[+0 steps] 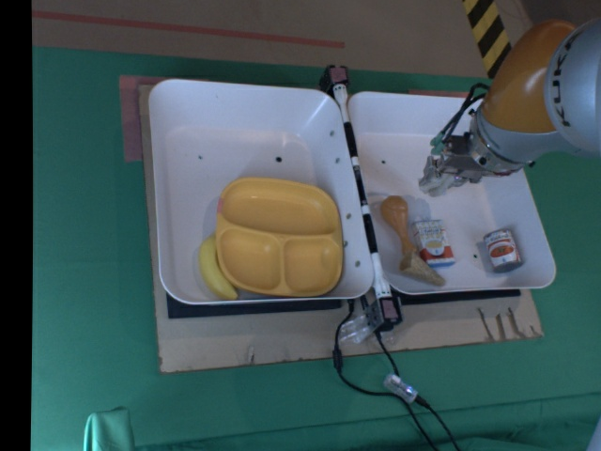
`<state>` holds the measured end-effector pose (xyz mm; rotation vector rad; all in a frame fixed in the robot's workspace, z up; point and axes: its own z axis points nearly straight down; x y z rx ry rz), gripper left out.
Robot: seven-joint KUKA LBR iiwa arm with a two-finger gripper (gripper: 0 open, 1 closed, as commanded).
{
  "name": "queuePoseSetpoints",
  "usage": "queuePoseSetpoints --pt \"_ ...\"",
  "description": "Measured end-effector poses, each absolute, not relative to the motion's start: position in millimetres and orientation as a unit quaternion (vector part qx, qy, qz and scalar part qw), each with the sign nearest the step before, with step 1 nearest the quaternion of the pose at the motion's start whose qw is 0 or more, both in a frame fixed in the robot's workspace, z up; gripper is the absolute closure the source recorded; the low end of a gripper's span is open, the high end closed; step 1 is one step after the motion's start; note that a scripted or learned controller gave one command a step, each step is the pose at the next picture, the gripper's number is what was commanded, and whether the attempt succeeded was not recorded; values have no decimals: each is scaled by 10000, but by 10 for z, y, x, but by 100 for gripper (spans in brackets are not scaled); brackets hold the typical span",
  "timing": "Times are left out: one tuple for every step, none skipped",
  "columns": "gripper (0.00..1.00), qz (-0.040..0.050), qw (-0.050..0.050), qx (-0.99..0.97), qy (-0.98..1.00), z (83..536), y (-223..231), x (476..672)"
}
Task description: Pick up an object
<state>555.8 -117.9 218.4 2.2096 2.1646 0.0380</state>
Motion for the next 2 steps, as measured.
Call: queuePoseSetpoints --pt "100 30 103 7104 7038 1884 -1080 5605" --pt "0 44 97 7099 7042 1877 -1059 5610"
